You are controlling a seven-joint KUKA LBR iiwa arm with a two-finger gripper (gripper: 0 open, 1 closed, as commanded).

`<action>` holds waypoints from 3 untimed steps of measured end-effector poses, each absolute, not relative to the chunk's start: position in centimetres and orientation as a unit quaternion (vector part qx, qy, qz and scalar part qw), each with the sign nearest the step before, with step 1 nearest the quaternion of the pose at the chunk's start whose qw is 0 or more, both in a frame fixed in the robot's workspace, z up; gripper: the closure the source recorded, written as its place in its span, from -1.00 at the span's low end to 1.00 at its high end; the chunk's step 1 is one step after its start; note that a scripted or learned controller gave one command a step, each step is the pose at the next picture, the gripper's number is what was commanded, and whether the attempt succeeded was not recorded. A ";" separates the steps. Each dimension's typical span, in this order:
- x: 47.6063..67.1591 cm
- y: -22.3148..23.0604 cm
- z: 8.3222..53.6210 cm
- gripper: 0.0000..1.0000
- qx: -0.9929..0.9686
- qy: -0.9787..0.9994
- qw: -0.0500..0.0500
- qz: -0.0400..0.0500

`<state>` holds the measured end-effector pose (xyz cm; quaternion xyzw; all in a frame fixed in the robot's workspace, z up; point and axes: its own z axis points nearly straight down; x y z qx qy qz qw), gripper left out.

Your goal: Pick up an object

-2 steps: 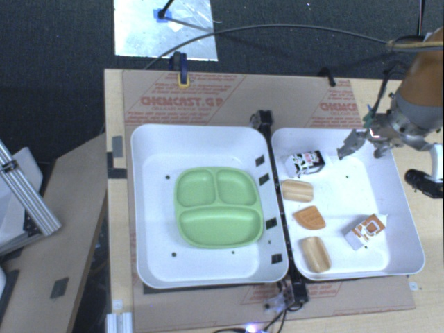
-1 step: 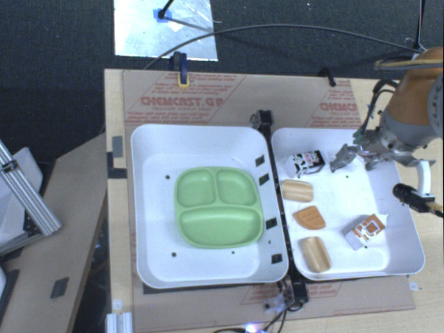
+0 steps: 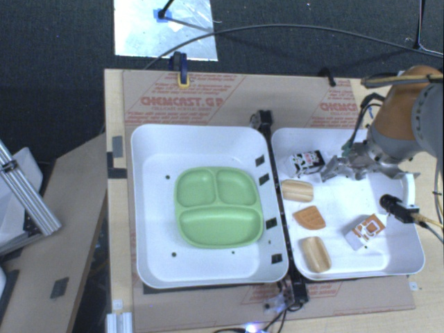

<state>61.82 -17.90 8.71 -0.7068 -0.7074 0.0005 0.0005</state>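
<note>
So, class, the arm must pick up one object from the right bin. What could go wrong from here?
1. The gripper hangs beside the small black-and-white item, which lies near the right bin's back wall; a descent might shove it away rather than grasp it.
2. The pale bread slice, orange-brown piece and tan roll lie close together in a column; reaching for one could knock its neighbour.
</note>
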 end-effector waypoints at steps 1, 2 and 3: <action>62.0 -18.0 10.1 1.00 -0.707 -0.707 -0.002 -0.001; 62.9 -18.4 14.9 1.00 -0.706 -0.708 -0.003 -0.001; 63.2 -19.4 20.6 1.00 -0.706 -0.708 -0.004 -0.002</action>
